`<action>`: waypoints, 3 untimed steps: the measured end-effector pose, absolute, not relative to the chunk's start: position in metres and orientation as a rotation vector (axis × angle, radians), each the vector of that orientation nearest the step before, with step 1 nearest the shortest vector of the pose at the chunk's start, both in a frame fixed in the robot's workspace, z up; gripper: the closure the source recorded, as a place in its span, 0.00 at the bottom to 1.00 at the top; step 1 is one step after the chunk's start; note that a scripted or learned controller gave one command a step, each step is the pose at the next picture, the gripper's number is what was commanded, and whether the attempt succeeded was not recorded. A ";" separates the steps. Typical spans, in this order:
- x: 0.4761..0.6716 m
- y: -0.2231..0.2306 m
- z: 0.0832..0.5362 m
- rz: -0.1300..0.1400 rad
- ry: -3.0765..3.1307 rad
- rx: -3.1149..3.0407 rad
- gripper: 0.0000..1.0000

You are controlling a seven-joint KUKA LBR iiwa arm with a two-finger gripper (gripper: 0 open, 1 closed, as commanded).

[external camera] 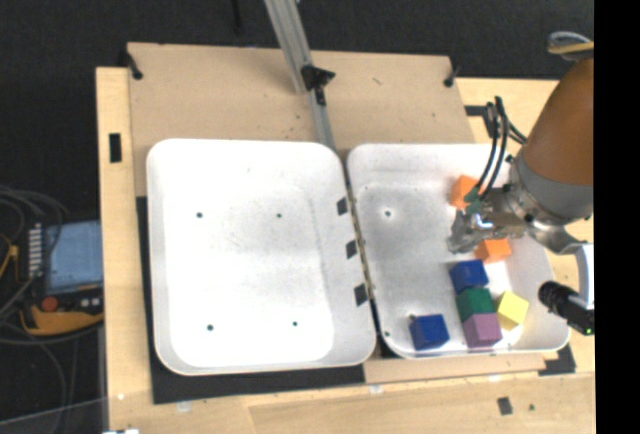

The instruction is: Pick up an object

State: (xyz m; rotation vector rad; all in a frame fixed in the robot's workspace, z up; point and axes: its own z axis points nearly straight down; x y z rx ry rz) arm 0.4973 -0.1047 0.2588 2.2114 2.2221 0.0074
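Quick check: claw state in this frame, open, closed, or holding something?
Claw: cannot be told. It sits low in the right bin, among the orange blocks, and nothing is seen gripped.

Even overhead light, soft, slightly blurry

Matt wooden bench (400, 77) — smooth white plastic bins (245, 162).

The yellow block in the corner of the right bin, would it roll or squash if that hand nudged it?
The yellow block looks flat-faced and boxy, so it would probably slide, not roll. It seems rigid. Crowded by the purple block and the bin wall, it may jam.
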 end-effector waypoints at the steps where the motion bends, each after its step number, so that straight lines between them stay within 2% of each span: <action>1: 0.519 -0.060 0.244 0.000 2.226 2.214 1.00; 2: 0.547 -0.019 0.240 0.002 2.227 2.213 1.00; 3: 0.557 0.023 0.235 0.000 2.226 2.215 1.00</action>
